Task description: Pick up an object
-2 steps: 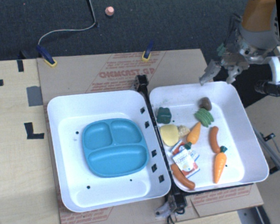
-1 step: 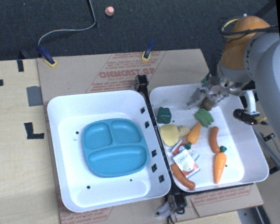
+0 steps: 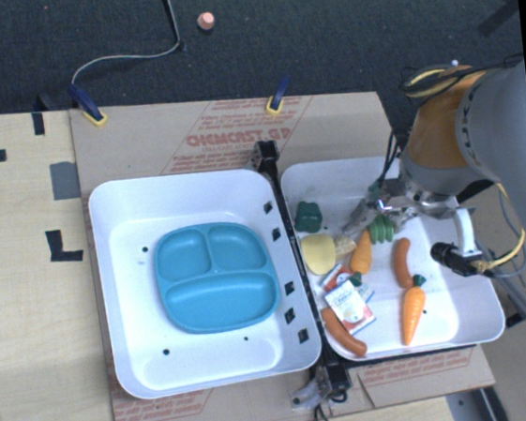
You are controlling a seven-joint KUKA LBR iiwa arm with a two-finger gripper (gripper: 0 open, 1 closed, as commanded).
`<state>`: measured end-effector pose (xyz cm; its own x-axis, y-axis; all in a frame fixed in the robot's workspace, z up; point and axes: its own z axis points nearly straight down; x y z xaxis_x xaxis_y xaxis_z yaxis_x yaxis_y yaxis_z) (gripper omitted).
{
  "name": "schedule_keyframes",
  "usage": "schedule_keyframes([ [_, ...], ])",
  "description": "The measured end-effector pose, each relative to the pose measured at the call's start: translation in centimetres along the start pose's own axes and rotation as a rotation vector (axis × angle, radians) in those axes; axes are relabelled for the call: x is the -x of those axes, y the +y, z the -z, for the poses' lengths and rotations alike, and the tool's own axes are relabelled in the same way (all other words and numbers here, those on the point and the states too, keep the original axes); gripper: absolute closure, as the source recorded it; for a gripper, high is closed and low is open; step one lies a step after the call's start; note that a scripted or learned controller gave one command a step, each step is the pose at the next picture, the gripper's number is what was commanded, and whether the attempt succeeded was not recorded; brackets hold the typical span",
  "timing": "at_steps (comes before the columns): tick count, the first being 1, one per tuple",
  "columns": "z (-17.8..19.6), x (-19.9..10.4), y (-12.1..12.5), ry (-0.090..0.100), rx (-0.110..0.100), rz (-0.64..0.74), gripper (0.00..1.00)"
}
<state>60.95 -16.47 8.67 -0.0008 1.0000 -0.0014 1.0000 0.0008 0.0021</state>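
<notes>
Nearest the camera in the right bin (image 3: 465,328) lie a sausage (image 3: 342,333), a white packet (image 3: 349,303) and a carrot (image 3: 412,313); beyond them a second sausage (image 3: 401,261), a smaller carrot (image 3: 361,252) and a yellow piece (image 3: 317,253). My gripper (image 3: 373,209) hangs over the smaller carrot's green top; whether my fingers are open I cannot tell. Farther back sits a green pepper (image 3: 307,216), and the left bin (image 3: 121,207) holds a blue plate (image 3: 217,276).

Two white bins (image 3: 122,296). Light blue divided plate (image 3: 217,276). Orange carrot (image 3: 411,313) with dark green top, pale yellow piece (image 3: 318,253), dark green pepper (image 3: 308,216), red-brown sausages (image 3: 402,262), white packet (image 3: 349,303) with red print, perhaps a label. Brown cardboard (image 3: 189,138) with red lettering.
</notes>
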Motion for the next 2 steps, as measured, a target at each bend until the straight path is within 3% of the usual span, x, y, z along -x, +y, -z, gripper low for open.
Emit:
schedule_keyframes([
  [1, 1.0, 0.1, 0.1, -0.002, 0.003, 0.0, 1.0],
  [2, 9.8, -9.5, -1.5, 0.002, -0.002, 0.003, 1.0],
])
